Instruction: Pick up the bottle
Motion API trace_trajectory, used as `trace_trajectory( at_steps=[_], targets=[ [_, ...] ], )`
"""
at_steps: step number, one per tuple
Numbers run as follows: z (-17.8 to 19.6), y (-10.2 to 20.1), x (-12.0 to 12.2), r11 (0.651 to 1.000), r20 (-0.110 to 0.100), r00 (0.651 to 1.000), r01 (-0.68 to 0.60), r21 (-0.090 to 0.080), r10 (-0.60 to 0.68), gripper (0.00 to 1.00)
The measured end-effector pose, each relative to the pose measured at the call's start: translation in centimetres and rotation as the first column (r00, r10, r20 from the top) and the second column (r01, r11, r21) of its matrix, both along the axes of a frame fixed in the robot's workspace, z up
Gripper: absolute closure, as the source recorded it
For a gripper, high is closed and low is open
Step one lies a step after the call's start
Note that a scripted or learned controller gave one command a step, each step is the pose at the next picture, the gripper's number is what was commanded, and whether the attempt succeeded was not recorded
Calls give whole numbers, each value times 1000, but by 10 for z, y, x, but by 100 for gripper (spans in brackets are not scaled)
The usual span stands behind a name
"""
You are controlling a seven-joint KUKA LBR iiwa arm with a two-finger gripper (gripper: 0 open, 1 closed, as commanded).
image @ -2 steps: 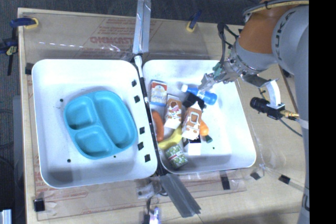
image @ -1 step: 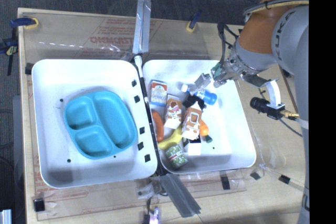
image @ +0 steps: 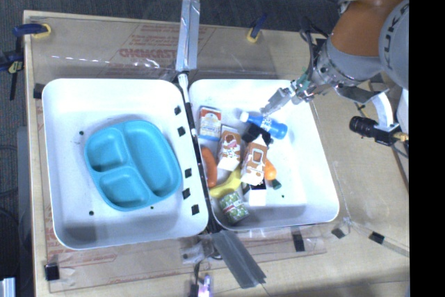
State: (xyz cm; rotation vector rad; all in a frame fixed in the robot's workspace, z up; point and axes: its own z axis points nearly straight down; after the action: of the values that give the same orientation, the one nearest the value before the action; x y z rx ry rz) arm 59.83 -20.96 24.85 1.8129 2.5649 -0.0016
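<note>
Camera view: arm slants down-left into right bin [image: 316,149]; claw [image: 268,110] just above bottle [image: 265,124]; grip state unclear.

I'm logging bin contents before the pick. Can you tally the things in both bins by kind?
Blue divided tray: 1
Blue-capped bottle: 1
Small cartons: 3
Carrot: 1
Banana: 1
Green jar: 1
Total: 8

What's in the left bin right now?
The left bin holds one blue divided tray, its three compartments bare. Whatever lies beneath the tray is covered.
</note>
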Motion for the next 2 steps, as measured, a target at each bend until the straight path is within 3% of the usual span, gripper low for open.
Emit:
trace_trajectory(
  at_steps=[1, 2],
  targets=[
    [-104, 1, 15, 999, -3, 999, 33, 1, -33, 0],
    [-125, 6, -32, 999, 5, 999, -50, 0, 50, 0]
  ],
)
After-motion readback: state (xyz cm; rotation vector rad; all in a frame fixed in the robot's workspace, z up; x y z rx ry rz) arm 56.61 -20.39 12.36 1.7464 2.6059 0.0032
